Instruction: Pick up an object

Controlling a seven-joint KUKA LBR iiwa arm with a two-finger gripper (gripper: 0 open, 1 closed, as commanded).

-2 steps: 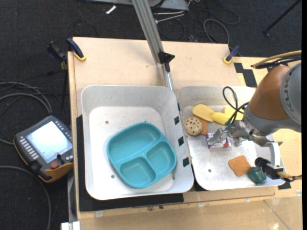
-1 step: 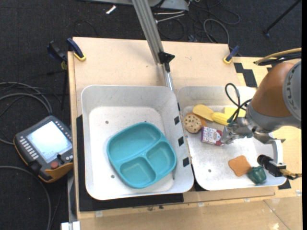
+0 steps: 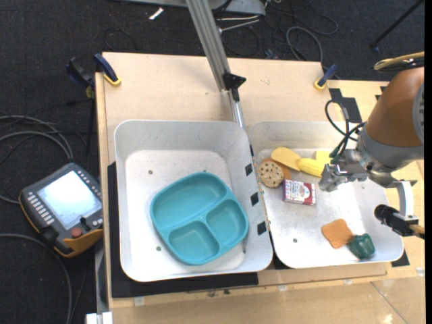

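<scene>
green pepper (image 3: 362,246), orange slice (image 3: 337,233), red box (image 3: 299,192) crowd the claw (image 3: 330,179); finger state unclear.

arm (image 3: 398,120) cut off at right edge; tool (image 3: 332,178) covers yellow item's (image 3: 312,165) right end.

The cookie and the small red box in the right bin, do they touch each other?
Apart. The camera view shows a strip of white bin floor between the cookie and the red box, which lies lower right of it.

My gripper (image 3: 332,179) hangs over the right bin (image 3: 283,245), near a small box (image 3: 299,192), cookie (image 3: 271,174), banana (image 3: 297,161). Teal tray (image 3: 198,218) in left bin (image 3: 135,147).
</scene>
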